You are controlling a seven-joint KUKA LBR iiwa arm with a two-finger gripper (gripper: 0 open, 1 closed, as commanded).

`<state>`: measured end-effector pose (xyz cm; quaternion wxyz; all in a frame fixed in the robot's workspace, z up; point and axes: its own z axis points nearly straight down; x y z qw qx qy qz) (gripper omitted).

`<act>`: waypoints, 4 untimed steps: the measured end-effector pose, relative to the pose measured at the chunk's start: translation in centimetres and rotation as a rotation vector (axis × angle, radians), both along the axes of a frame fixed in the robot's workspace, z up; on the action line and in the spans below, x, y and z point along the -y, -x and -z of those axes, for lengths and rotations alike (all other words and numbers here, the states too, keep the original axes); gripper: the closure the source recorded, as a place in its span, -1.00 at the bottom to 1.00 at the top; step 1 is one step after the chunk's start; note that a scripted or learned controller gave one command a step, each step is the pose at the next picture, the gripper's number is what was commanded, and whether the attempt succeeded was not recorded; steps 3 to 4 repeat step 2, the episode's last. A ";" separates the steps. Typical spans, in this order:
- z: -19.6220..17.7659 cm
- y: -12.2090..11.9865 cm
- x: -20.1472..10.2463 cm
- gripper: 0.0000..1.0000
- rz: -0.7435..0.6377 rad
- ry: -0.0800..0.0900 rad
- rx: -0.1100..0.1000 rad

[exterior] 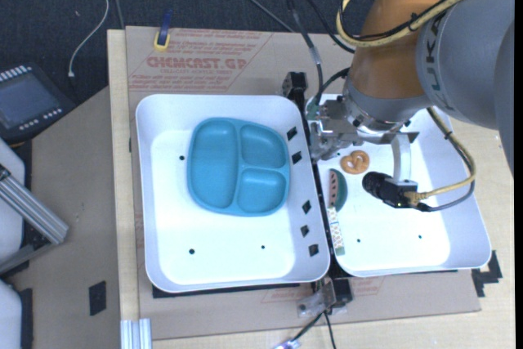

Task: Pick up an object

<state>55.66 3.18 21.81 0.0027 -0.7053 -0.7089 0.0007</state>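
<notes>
My gripper [328,136] hangs over the left edge of the right bin [425,245], under the arm's orange band [392,37]. Just to its lower right a small brown pretzel-shaped piece [355,163] lies on the bin floor, close to the gripper; I cannot tell whether they touch. A watermelon-slice toy [337,190], green-rimmed with a red face, lies just below it by the bin's left wall. A slim wrapped bar [335,231] lies along that same wall, nearer the front.
The left bin [163,241] holds a blue divided plate [238,167]. A black cable fitting [386,189] with a yellow cable hangs from the arm over the right bin's middle. Black clips line the divider between the bins.
</notes>
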 end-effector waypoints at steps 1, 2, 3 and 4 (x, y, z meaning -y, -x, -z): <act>-0.3 3.1 -4.7 1.00 0.000 0.000 -0.001; -0.3 3.0 -4.4 -1.00 0.005 0.001 0.001; -0.3 3.0 -4.4 -1.00 0.005 0.001 0.001; -0.3 3.0 -4.4 -1.00 0.005 0.001 0.001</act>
